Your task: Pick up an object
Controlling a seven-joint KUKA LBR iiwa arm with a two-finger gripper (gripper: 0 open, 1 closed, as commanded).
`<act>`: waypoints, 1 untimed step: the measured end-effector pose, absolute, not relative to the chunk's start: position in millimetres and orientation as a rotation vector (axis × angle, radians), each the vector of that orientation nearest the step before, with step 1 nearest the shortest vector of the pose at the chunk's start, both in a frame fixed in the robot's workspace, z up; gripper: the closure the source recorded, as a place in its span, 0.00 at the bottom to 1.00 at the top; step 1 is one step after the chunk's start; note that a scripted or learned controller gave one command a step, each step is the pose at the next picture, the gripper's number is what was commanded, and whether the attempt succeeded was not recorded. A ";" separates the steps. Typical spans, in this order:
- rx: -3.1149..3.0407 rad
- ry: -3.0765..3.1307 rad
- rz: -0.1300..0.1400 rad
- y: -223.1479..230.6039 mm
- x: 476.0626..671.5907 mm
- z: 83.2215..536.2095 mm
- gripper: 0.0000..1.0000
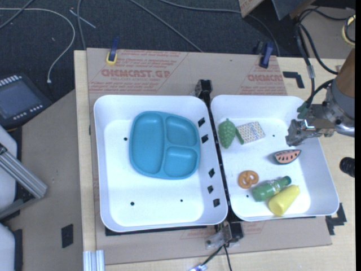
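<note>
Gripper (298, 130): seen at the right edge of the right bin (321, 168), low over its wall; nothing is seen between the fingers, and whether they are apart or together cannot be told.
Arm (344, 103): entered from the right, grey.
Watermelon slice (287, 156): placed just below the gripper, apart from it.
Green leafy piece (227, 133): located near the left wall of the right bin — just beside a small patterned packet (250, 132).
Pretzel (247, 179): laid in the lower middle of the right bin.
Green bottle (270, 188): laid touching a yellow bottle (284, 200), near the front wall.
Left bin (113, 208): a blue divided plate (164, 144) is held in it.
</note>
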State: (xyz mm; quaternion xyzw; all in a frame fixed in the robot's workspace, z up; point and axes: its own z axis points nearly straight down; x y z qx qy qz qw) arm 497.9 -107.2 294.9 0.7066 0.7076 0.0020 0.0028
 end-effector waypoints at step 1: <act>2.218 2.230 0.000 -58.2 495.7 285.6 1.00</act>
